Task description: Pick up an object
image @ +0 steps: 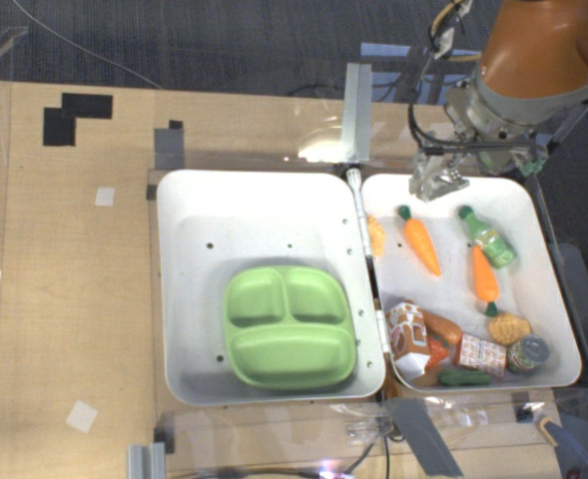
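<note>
Just below the jaws (439, 183), whose state I cannot tell, the orange plastic toy carrot with a green tip (420, 242) is lying in the white right-hand bin (543, 218), so descending centred across its narrow width is looking wisest.

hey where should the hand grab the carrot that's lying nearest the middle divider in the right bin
Probably across the middle of the carrot, coming straight down from above. It lies flat on the right bin floor, green top toward the back wall, clear of the other carrot and bottle. Fingers should close across its width.
</note>
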{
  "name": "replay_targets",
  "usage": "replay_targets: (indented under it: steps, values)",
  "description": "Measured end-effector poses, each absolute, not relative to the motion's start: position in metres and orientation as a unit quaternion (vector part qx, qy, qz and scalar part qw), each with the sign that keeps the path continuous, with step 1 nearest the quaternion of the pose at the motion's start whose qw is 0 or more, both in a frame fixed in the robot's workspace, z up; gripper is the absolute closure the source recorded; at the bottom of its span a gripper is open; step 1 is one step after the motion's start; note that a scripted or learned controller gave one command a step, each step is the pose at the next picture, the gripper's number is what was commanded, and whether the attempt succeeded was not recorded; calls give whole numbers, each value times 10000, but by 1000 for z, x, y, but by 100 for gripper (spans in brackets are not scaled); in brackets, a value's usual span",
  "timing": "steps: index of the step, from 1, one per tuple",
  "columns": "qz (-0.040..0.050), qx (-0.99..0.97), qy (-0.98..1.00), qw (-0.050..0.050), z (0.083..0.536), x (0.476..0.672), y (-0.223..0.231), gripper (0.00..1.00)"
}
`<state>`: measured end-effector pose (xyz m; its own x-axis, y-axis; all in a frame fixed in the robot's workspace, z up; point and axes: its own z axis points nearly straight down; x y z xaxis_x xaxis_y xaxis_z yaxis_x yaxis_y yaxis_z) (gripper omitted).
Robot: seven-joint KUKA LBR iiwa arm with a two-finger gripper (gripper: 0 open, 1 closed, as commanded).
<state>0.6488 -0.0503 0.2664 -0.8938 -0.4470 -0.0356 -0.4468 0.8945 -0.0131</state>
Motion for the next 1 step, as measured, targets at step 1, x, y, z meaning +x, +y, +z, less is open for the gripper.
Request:
replay_targets:
  steps: [1]
  values:
    - [-30,-2291,9731,248,280,651,-50,100]
